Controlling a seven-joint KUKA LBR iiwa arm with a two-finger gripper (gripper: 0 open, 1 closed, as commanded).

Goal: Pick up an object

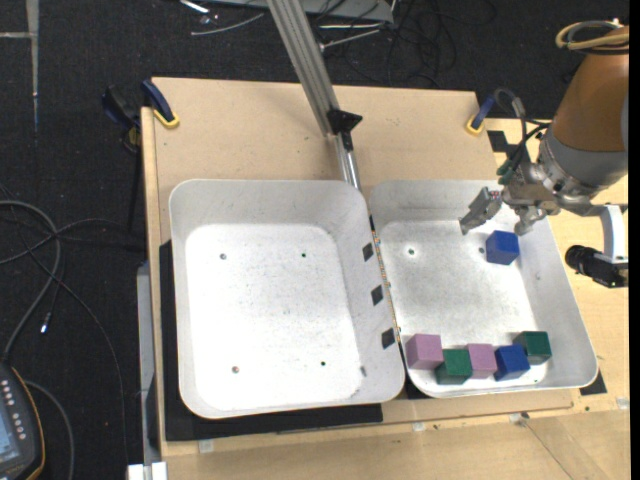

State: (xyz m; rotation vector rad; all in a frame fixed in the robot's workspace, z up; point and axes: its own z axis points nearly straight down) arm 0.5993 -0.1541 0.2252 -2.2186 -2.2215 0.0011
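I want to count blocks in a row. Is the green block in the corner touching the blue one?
Touching. The camera view shows the green block pressed against the blue block, no gap.

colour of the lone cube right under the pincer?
Blue. The cube sits apart from the others in the right bin, clearest in the camera view.

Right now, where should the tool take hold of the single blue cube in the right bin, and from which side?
Grip the blue cube across two opposite flat side faces, coming straight down from above. It sits alone on the right bin floor, free on every side, and the tool hangs just above it.
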